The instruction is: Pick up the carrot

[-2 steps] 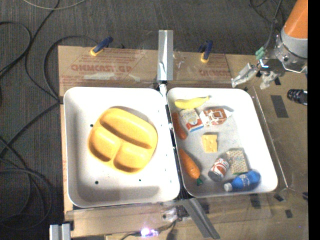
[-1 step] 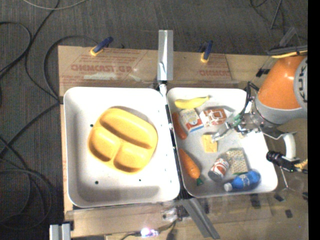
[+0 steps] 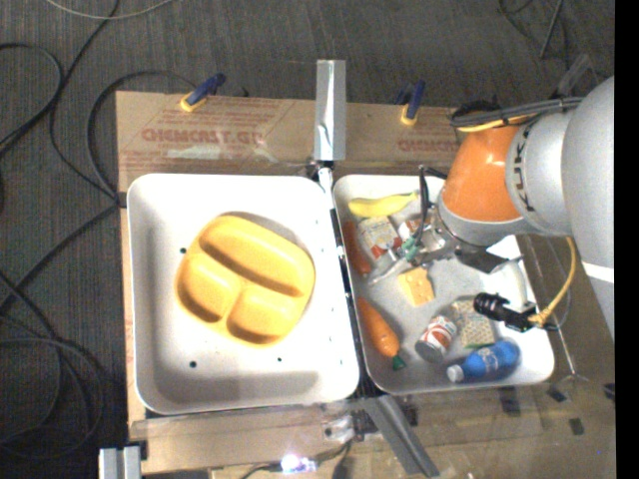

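Note:
The carrot (image 3: 377, 331) is orange with a green tip and lies in the right bin (image 3: 539, 372), against its left wall near the front corner. My gripper (image 3: 412, 250) hangs over the middle of that bin, above and to the right of the carrot and clearly apart from it. It sits low among the small packets there. The arm's orange band (image 3: 483, 182) is right behind it and hides part of the bin's back right area.
The right bin also holds a yellow banana-like piece (image 3: 380, 206), packets (image 3: 380, 236), a cheese wedge (image 3: 417, 287), a can (image 3: 436, 337), a blue bottle (image 3: 487, 360) and an orange item (image 3: 356, 253) by the left wall. A yellow divided plate (image 3: 246, 277) lies in the left bin (image 3: 150, 367).

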`<act>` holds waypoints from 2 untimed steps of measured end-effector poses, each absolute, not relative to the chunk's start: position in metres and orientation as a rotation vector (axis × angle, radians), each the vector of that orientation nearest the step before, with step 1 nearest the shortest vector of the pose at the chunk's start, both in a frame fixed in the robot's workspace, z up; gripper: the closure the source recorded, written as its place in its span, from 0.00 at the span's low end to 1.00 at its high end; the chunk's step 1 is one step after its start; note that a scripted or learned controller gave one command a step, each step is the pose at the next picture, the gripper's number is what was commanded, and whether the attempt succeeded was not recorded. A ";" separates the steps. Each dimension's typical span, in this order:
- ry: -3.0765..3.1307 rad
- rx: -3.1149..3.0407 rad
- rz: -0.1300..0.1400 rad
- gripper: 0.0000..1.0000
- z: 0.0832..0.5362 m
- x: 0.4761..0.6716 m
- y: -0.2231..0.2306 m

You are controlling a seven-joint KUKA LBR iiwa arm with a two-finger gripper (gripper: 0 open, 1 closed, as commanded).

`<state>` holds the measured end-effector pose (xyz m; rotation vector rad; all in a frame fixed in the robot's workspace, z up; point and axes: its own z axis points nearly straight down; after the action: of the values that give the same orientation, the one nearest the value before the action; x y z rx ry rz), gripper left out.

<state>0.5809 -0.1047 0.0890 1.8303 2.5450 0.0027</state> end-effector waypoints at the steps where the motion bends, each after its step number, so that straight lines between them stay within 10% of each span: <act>1: 2.456 1.959 -0.003 0.00 0.184 0.601 -0.077; 2: 2.584 1.793 -0.002 0.00 0.183 0.518 -0.002</act>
<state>0.5183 -0.0022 0.1827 1.7930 2.5839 -0.0021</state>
